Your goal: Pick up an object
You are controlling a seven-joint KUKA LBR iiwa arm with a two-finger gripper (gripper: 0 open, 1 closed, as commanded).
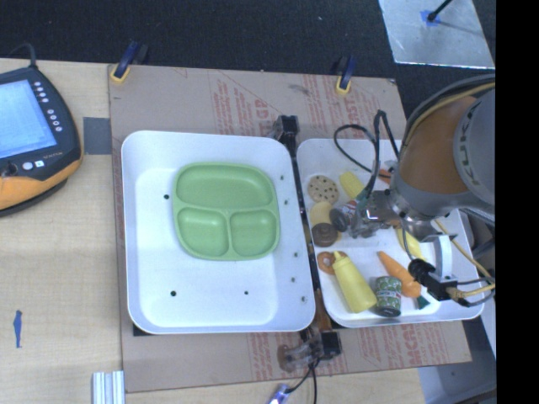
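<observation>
The right bin (337,151) holds a jumble of small toys: a speckled cookie (321,188), a yellow piece (350,181), a yellow bottle with an orange cap (352,283), an orange carrot (397,273), a small green can (388,295) and a brown round piece (324,234). My gripper (355,218) hangs low over the middle of this bin, just right of the brown piece and below the cookie. The grey and orange arm (438,154) covers the bin's right part.
The left bin (143,251) contains a green three-compartment plate (226,211). A teach pendant (34,137) lies at the bench's left edge. Black cables (358,141) loop over the right bin's far side. Clamps sit at the board's far edge.
</observation>
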